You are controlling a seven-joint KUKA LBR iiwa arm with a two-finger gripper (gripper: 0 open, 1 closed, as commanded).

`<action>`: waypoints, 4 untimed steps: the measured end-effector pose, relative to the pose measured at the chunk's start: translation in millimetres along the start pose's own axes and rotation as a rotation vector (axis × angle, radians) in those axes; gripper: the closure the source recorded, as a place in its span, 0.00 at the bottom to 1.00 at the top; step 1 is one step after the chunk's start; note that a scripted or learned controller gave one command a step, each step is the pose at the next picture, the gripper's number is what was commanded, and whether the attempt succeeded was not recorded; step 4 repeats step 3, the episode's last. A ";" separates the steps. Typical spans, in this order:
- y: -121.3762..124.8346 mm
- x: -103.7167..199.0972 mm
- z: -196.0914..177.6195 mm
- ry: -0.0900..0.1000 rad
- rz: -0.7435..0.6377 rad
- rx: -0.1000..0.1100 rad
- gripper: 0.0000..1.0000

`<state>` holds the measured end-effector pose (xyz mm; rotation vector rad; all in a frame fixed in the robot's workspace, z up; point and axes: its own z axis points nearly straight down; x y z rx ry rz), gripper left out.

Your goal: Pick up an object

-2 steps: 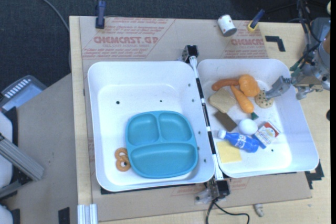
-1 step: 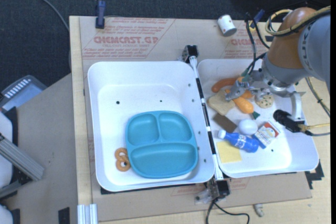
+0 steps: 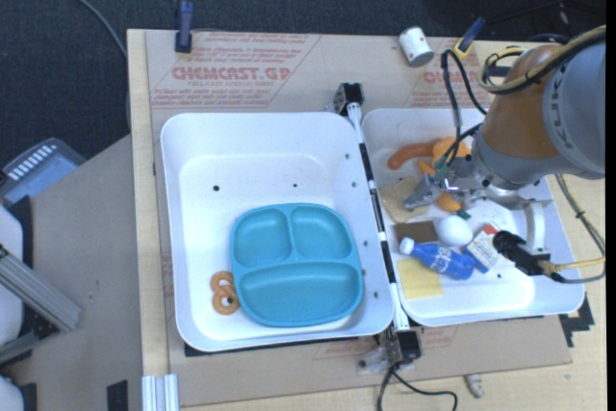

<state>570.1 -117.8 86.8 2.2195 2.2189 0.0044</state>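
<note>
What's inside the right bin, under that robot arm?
Right bin: white ball, blue bottle, yellow sponge, orange pieces. The arm covers the bin's far-right part.

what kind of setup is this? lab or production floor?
Likely a robotics lab bench: two white bins clamped on a board, a grey-and-orange arm over toy-like clutter, loose cables, carpeted floor.

Well to the left of the gripper (image 3: 433, 191), past the rims where the two bins meet, the left bin (image 3: 192, 159) holds a blue divided plate (image 3: 294, 265) lying flat. A small brown pretzel (image 3: 225, 292) touches the plate's far edge, on the side away from the gripper. Beyond the gripper, a white roll (image 3: 416, 45) lies on the printed cardboard sheet (image 3: 241, 67). A blue clip (image 3: 183, 24) sits on that sheet's back edge, far off to the upper left.
</note>
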 end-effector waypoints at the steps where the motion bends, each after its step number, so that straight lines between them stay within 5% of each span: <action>1: 7.0 11.2 0.0 -0.003 0.000 -0.002 0.00; 2: 7.8 12.4 -10.3 0.000 0.001 -0.004 1.00; 3: 2.7 71.5 -114.3 0.001 -0.002 0.002 1.00; 4: 2.7 71.5 -114.3 0.001 -0.002 0.002 1.00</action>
